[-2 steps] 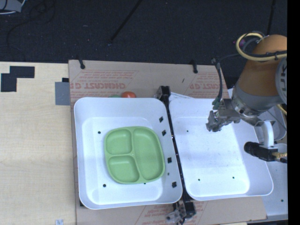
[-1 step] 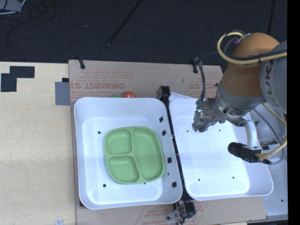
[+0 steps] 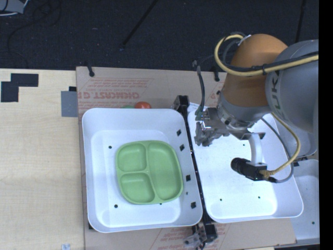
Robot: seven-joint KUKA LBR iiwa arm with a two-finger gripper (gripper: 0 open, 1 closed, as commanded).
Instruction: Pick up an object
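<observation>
Worktop point(image 3: 36, 160) lay bare at the left, then the left bin point(image 3: 99, 124) held the task's likeliest object, a green divided plate point(image 3: 150, 171), lying flat near its middle, well apart from the walls. To its right the hand point(image 3: 204, 135) hovered over the right bin point(image 3: 260, 204), just beside the central divider; whether it was open I could not tell, and nothing showed in its grasp. I judged the approach step in hand: next it must cross the divider and descend onto the plate's rim, with room all round.

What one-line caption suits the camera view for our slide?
Arm's gripper hangs over the right bin near the divider; a green sectioned plate lies in the left bin.
</observation>
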